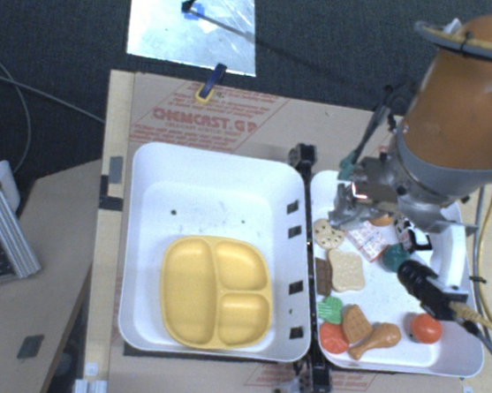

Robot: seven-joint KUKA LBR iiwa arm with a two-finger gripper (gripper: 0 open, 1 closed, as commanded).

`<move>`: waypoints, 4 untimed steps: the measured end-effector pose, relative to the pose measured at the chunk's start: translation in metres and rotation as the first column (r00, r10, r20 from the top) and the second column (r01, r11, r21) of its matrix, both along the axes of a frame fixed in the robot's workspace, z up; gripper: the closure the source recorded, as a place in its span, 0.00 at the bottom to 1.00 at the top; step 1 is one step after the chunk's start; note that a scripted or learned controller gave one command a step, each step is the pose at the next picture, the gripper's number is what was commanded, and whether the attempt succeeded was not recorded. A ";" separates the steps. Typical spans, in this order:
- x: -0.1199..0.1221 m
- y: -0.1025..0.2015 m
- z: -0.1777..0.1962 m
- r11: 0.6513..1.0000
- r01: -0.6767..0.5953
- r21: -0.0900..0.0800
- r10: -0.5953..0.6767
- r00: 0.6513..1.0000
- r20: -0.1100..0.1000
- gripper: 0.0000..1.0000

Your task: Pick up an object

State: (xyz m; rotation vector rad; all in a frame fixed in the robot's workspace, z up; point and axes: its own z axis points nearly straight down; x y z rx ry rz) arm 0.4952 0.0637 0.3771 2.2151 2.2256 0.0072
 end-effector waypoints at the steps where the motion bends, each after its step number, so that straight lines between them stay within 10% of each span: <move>1: -0.009 -0.031 0.168 1.000 0.003 0.000 -0.003 1.000 0.019 1.00; 3: 0.064 -0.070 -0.035 1.000 0.006 -0.004 -0.006 1.000 -0.010 1.00; 4: -0.013 -0.121 -0.161 1.000 0.011 -0.002 -0.011 1.000 -0.019 1.00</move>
